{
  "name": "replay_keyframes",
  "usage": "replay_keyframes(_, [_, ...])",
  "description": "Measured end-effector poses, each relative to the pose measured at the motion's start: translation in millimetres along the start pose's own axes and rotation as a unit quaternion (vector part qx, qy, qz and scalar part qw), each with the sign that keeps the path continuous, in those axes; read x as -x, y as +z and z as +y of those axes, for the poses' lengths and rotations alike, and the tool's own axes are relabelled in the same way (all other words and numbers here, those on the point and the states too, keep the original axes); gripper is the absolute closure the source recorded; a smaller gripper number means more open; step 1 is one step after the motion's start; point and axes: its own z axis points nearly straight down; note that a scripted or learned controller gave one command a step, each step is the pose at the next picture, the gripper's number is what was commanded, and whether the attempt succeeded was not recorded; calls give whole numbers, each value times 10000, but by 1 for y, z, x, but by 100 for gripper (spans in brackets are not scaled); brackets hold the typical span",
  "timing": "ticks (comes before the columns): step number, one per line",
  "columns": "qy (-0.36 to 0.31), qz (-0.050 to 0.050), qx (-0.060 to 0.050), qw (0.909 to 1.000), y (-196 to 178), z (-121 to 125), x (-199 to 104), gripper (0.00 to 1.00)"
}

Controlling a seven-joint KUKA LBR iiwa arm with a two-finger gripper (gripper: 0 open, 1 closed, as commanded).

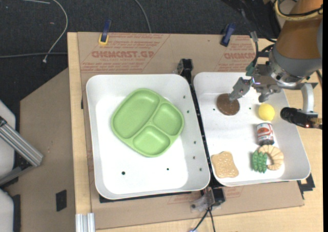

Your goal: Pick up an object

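Observation:
My gripper (252, 92) hangs over the far part of the right bin (207, 123). It is open, with nothing between its fingers. One finger (239, 90) stands just above the far right edge of a round brown cookie (227, 105). A yellow lemon (266, 111) lies a little in front of and to the right of the gripper. Nearer the front are a small red-and-white can (264, 133), a slice of toast (224, 164), and a green ridged toy (259, 161) beside a beige ring (275, 158).
The left bin (97, 139) holds a green three-compartment plate (147, 121). A black clamp (184, 66) sits at the far end of the gap between the bins. Cables run across the dark floor beyond the bench.

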Motion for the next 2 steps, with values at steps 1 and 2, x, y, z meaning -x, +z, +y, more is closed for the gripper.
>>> replay_keyframes(1, [-1, 0, 2, 10000, 0, 0, 0, 0])
replay_keyframes(2, [6, -1, -2, 10000, 44, -6, 5, 0])
